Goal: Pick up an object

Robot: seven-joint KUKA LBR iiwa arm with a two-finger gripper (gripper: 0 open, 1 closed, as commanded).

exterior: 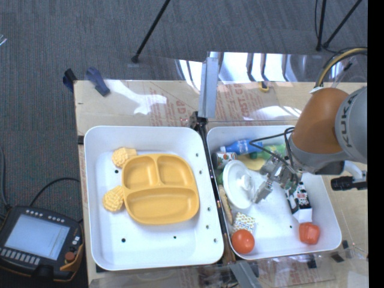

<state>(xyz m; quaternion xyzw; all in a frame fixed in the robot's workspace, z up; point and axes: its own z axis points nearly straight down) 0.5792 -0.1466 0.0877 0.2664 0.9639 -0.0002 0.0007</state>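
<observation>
Arm (327, 128) reaching in from the right over the right bin (329, 203), orange band above the wrist. Gripper (271, 183) low inside that bin, near its middle, pointing down and left. Whether the tips are spread or pressed together: cannot tell at this angle. Nothing seen between them.

Nearest object: white round dish (238, 183), just left of the gripper, lying tilted against the bin's left side; contact with the gripper unclear. Blue-capped bottle (239, 146) lying on its side along the far wall, up and left of the gripper, with something green beside it, partly hidden by the wrist. Small dark carton (301, 198) just right of the gripper, on the bin floor. Red-orange ball (243, 241) at the near wall, below and left of the gripper, well apart. Second reddish object (309, 233) near the front-right corner. Small patterned packet (244, 222) just above the ball.

Left bin (102, 233): yellow divided plate (161, 188) at centre, two yellow waffle-like pieces (114, 199) touching its left edge, one at the far end, one at the near end.
</observation>
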